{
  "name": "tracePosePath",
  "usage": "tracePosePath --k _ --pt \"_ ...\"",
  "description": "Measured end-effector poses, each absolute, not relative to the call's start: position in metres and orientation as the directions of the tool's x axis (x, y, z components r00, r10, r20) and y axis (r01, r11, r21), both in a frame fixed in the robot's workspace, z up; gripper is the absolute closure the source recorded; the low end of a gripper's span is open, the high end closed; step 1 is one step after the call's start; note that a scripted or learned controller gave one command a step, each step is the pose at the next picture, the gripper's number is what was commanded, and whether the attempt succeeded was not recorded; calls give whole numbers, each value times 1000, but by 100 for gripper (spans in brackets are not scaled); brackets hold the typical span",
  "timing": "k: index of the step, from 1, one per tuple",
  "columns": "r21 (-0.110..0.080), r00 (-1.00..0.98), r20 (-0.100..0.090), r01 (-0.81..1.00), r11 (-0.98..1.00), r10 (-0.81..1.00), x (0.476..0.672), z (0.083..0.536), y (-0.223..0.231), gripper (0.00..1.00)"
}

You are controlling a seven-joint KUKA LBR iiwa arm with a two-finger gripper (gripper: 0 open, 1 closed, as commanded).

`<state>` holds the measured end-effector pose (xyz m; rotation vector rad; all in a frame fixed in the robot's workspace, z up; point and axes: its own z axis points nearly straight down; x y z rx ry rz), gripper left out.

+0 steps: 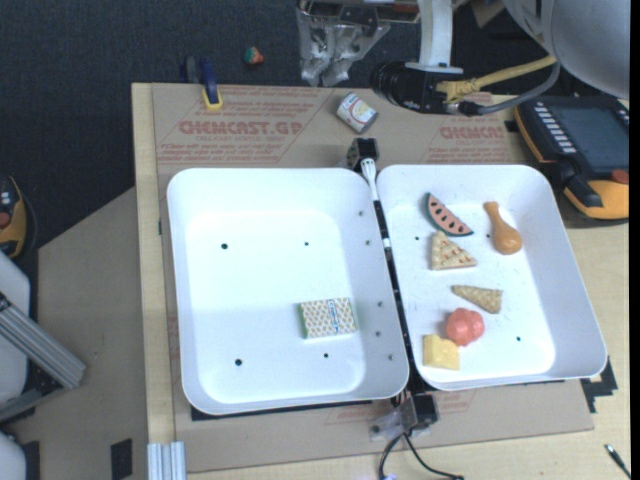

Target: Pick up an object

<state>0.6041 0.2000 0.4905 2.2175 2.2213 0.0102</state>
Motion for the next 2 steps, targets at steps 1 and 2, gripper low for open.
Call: tracePosePath --k 1,2 --pt "7 -3 3 1000 3 1000 574 539 207 100" --pt "-18 -3 -6 1000 3 1000 532 393 225 100"
